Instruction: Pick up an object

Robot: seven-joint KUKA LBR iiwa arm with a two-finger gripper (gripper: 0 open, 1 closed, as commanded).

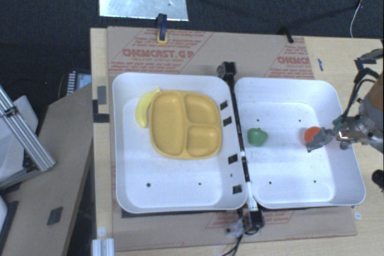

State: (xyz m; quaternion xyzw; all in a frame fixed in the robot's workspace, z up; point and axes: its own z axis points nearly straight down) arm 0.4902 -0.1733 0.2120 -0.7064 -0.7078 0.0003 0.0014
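— Nearest the camera, what lies in the bins?

— Bare white floor along the near side of the right bin [336, 189]. Farther in, the gripper [321, 138] reaches from the right, touching or just beside a small orange object [311, 133].

— Holding it?

— Cannot tell; the tips are too blurred to judge their spread. The orange piece looks rounded, with no clear long axis. A green object [257, 136] sits well left.

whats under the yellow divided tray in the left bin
A yellow banana pokes out from beneath the upper-left edge of the yellow three-compartment plastic tray, which rests on the floor of the shallow white left bin. How far the banana runs under the tray is covered, as is anything else beneath it.
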